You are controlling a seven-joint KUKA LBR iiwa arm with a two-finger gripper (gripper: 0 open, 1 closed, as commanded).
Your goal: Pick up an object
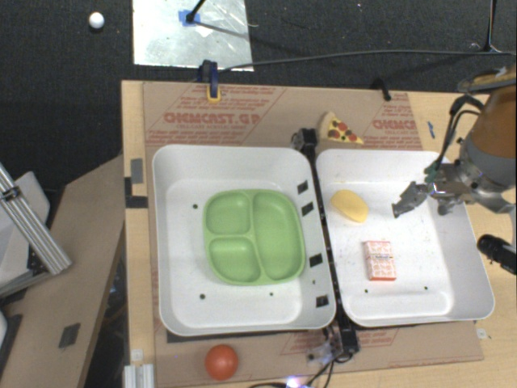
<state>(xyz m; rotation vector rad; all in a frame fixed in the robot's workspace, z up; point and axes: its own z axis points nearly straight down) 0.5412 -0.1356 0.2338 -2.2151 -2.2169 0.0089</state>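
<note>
Gripper (422, 194) is being held over the right bin (460, 297), nothing gripped; open or closed can't be told. Yellow object (350, 206) is lying just left.

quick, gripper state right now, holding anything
Gripper: cannot be told whether open or shut; nothing seen held. It hovers over the right white bin, right of the yellow oval object.

We count two white bins (242, 162), one green plate (254, 237), one yellow lump (350, 205), one red box (380, 260), one pizza slice (340, 130), one orange ball (221, 361).
</note>
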